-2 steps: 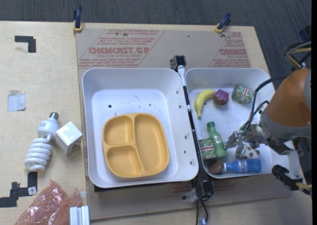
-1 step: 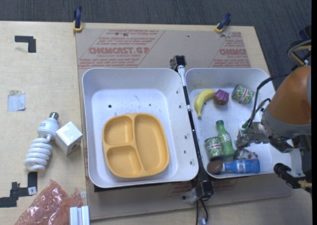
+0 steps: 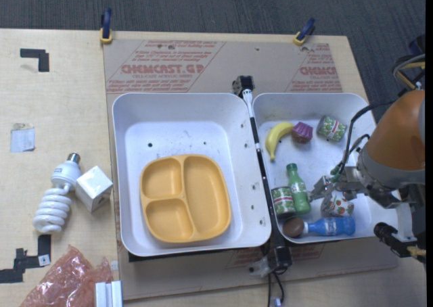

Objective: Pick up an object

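Desk (image 3: 61,116): bulb (image 3: 55,197), white cube (image 3: 93,187) and red mesh bag (image 3: 71,275) at left.
Left bin (image 3: 128,113): yellow divided plate (image 3: 184,197).
Right bin (image 3: 264,106): banana (image 3: 276,138), purple cup (image 3: 302,132), green patterned item (image 3: 331,127) at the far side; green bottle (image 3: 296,188), can (image 3: 283,200), blue bottle (image 3: 330,226) nearer.
End effector (image 3: 331,187): low in the right bin, just right of the green bottle; finger state cannot be told.

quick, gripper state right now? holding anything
Gripper: low in the right bin, near the green bottle and the blue bottle; open or shut cannot be told, and nothing is visibly held.
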{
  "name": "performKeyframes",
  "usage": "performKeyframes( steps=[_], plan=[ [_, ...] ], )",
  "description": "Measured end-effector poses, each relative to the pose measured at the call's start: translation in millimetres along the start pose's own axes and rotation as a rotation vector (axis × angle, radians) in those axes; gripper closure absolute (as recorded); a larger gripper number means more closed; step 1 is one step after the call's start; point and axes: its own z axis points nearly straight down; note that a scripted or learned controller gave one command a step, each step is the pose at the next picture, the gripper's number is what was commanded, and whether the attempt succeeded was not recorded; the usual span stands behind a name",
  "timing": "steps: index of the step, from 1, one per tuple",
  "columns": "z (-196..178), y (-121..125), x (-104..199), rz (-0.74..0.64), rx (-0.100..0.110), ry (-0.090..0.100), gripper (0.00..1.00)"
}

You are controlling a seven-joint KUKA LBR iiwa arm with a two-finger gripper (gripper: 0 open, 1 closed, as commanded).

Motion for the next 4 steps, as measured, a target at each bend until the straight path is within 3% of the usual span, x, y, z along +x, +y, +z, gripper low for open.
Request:
performKeyframes(
  steps=[1,2,3,4],
  plan=[
    [18,-1,42,0.001,-0.002,-0.005,0.0],
    [9,0,43,0.0,-0.003,-0.002,1.0],
    [-81,22,111,-0.006,0.004,0.001,1.0],
    [-81,22,111,-0.006,0.004,0.001,0.0]
  ],
)
